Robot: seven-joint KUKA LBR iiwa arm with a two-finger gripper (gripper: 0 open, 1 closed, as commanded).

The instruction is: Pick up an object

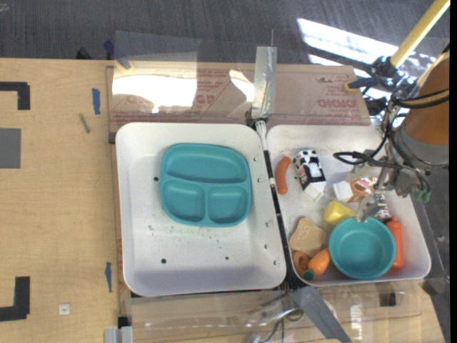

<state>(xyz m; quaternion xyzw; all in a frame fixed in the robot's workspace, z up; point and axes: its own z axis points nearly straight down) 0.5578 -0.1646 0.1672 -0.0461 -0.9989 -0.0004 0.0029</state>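
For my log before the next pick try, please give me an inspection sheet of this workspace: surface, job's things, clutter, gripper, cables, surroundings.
Surface: wooden bench bearing left bin and right bin.
Job's things: right bin holds teal bowl, yellow piece, sausage, black-and-white toy, bread slice, carrot.
Clutter: teal divided plate in left bin.
Gripper: gripper low over right bin, above the bowl's rim; grasp unclear.
Cables: black cables beside the wrist.
Surroundings: blue tape marks, dark floor.

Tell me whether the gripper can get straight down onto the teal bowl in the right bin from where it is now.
Probably yes. The gripper hangs just above the teal bowl's far rim, and nothing lies over the bowl. The yellow piece and orange carrot crowd its sides, so a rim grasp looks tight.
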